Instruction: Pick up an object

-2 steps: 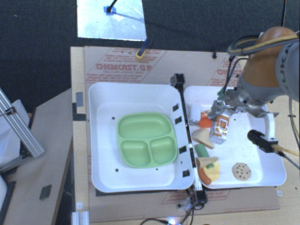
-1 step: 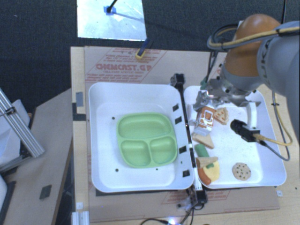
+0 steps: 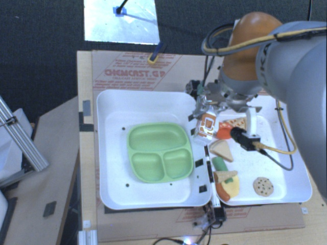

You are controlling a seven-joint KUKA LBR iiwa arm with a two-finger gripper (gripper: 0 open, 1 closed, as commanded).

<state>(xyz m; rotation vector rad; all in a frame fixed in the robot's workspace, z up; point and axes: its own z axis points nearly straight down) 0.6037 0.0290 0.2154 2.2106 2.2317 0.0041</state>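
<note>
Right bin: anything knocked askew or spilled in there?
Nothing spilled. The toy food sits in a loose heap against the right bin's left wall; the cookie lies apart, flat. The gripper is low over an orange-and-white carton. The green tray lies flat.

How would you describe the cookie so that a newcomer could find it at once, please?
Start at the right-hand white bin, the one the arm reaches over. Go to its near right corner, away from the clustered toy foods along its left side. The cookie lies there alone: a flat, round, tan disc with dark chips, the only round item.
</note>
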